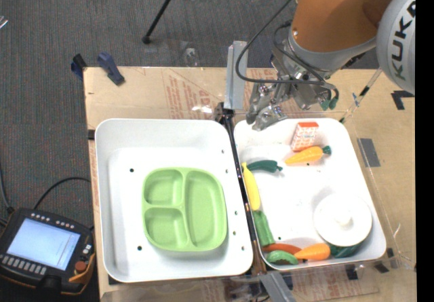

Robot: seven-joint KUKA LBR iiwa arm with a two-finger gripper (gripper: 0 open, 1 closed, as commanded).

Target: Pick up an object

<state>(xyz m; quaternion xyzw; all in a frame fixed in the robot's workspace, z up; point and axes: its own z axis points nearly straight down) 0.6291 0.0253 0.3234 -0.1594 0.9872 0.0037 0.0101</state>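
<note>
The grey arm [352, 9] with its orange band reaches in over the tabletop [163, 93], above the far edge of the right bin [308, 192]. The left bin [166, 195] holds a green divided plate [184, 210]. In the right bin lie a white lidded bowl [342, 219], a yellow toy banana [251, 189], a toy carrot [305, 155], a small orange carton [305, 134] and a dark green toy pepper [264, 166]. The gripper [268, 115] hangs at the bin's far left corner with nothing between its fingers; whether they are spread or closed cannot be told.
</note>
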